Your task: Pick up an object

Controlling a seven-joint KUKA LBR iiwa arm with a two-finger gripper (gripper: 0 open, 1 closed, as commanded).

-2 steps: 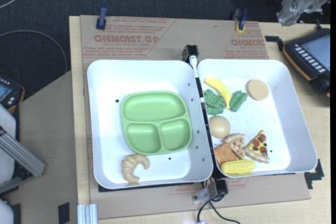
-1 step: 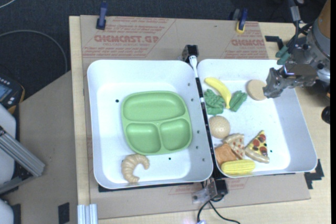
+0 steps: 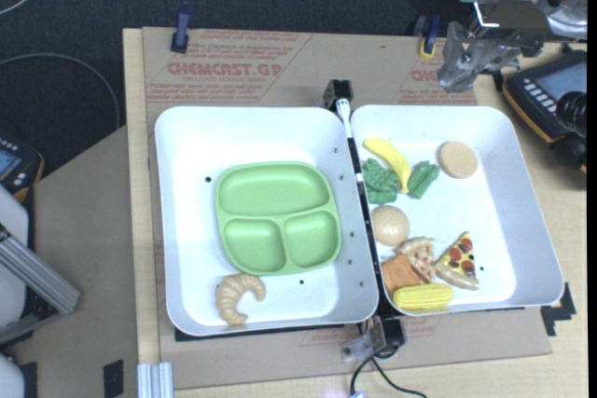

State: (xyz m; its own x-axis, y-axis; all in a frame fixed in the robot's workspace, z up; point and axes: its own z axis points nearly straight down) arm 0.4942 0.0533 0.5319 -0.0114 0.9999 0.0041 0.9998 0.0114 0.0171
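From where I stood, the job had barely started. The pincer (image 3: pixel 459 75) hung above the far edge of the right bin (image 3: pixel 522 200), over the bench (image 3: pixel 280 70) and not over the food, and it carried nothing between its fingers. Whether those fingers were apart or together I could not tell; the metal there was too small and cluttered to read.

All the likely targets lay in the right bin. A yellow banana (image 3: pixel 390 161) sat near the dividing wall, touching a green leafy piece (image 3: pixel 378 182), with a second green piece (image 3: pixel 422 178) just beside it. A round tan cookie (image 3: pixel 458 159) lay a little apart, nearest the arm. Lower down were a pale bread roll (image 3: pixel 390 225), and then a crowded heap near the front: a pizza slice (image 3: pixel 458 260), a corn cob (image 3: pixel 423 296) and some orange and white bits I could not name.

The left bin (image 3: pixel 177 200) held a green divided plate (image 3: pixel 277 217) and a croissant (image 3: pixel 239 296) at its near corner.

I judged this to be the approach stage, with no object yet chosen by contact. The next move seemed to call for travel forward over the right bin, then a descent onto a single item. The cookie or the roll looked the easiest, each with free space around it; the heap at the front would risk a pinch on two things at once, and the banana lay hard against the leafy piece.
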